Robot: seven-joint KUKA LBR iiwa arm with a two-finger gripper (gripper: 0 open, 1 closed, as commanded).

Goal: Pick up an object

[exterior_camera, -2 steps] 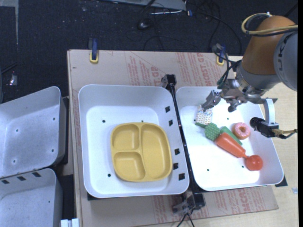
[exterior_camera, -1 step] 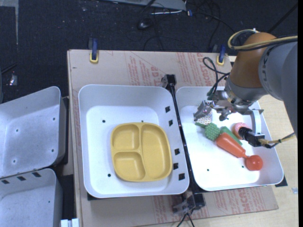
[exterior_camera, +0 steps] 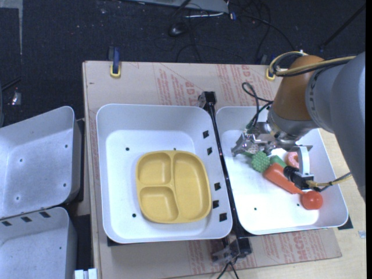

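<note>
- The claw (exterior_camera: 251,147) hangs low in the right white bin (exterior_camera: 273,214), right of centre in the frame, at the green knobbly toy (exterior_camera: 260,161); I cannot tell whether it is clenched or released.
- The likely targets lie in a cluster at centre right: the green toy, an orange carrot-shaped toy (exterior_camera: 281,178) touching it, and a red ball-like toy (exterior_camera: 312,200) just beside the carrot's lower end.
- These look like light, stiff plastic, probably smooth and prone to slipping; the carrot's narrow middle seems the best hold.
- A yellow three-compartment plastic plate (exterior_camera: 173,186) lies in the left white bin (exterior_camera: 116,214) on the table (exterior_camera: 93,92).
</note>
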